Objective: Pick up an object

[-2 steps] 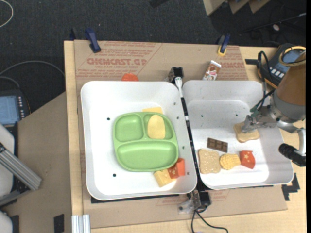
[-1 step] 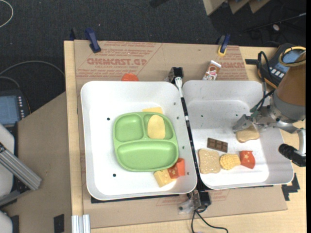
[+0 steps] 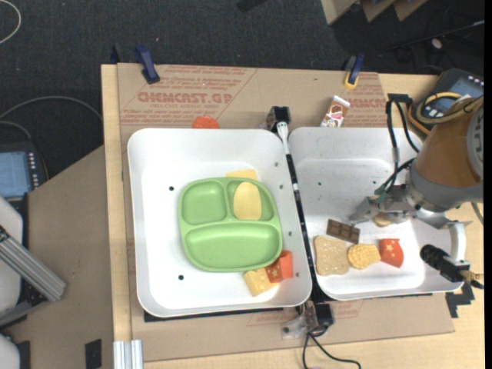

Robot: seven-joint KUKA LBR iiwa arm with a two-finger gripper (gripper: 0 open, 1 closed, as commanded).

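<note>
White bins: two side by side on the cardboard-covered table (image 3: pixel 115 206); left bin (image 3: pixel 154 160), right bin (image 3: pixel 338 148)
Left bin contents: green divided plate (image 3: pixel 228 241) with a pale yellow piece (image 3: pixel 247 201) in its upper right compartment; orange block (image 3: pixel 282 267) and yellow block (image 3: pixel 259 280) touching the plate's lower right edge
Right bin contents: brown chocolate bar (image 3: pixel 343 231), tan bread slice (image 3: pixel 331 256), round yellow cracker (image 3: pixel 363 255), red strawberry (image 3: pixel 391 253), clustered near the front wall
End effector (image 3: pixel 382 211): low in the right bin, just above the chocolate bar; cannot tell whether open or closed
Arm: grey and orange, entering from the right
</note>
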